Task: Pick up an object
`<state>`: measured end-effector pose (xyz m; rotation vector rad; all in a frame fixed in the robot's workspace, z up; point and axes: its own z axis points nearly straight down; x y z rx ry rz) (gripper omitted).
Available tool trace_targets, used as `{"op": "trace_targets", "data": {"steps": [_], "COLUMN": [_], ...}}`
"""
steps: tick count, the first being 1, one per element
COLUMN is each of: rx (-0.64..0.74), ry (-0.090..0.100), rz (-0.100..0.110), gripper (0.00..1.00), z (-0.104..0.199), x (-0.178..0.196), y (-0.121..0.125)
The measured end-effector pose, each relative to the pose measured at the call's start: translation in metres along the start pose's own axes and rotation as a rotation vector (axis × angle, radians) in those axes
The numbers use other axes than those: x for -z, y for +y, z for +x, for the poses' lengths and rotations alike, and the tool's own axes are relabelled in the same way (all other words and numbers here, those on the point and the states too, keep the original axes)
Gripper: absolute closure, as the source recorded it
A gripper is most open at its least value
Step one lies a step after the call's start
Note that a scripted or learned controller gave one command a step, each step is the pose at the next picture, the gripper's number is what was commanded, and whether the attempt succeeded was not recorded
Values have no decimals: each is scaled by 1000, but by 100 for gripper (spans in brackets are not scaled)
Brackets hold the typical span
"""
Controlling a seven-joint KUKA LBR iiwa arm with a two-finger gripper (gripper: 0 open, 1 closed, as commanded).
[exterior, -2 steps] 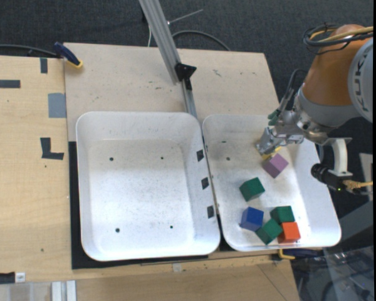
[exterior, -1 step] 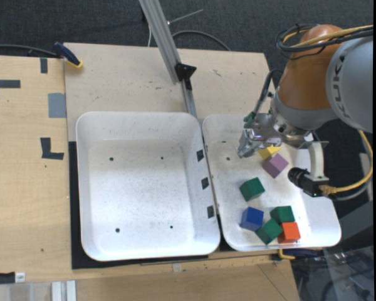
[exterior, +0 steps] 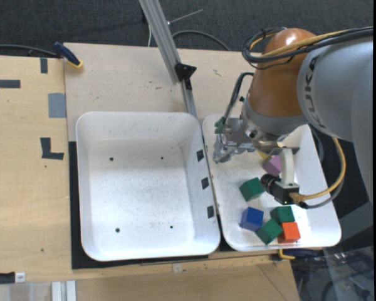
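Orange block sits nearest, beside green and blue cubes. Claw hovers above the right bin; whether it is spread, I cannot tell.

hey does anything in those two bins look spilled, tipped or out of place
Nothing stands out. The blocks, green, blue and orange, lie loose in the right bin; the gripper hovers near that bin's left wall.

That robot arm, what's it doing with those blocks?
The robot arm is reaching into the right bin, trying to pick something up. Its gripper hangs near the bin's far left side with nothing between its fingers. The blocks lie nearer the front: a green block, a blue block, two more green ones, an orange block, and a purple one partly hidden by the arm.
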<state>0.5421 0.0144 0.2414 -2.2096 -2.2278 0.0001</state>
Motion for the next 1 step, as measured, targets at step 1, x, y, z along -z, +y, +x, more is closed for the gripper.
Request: {"op": "trace_targets", "data": {"steps": [1], "rx": [-1], "ry": [-1], "rz": [0], "gripper": [100], "z": [44], "x": [-1], "y": [-7]}}
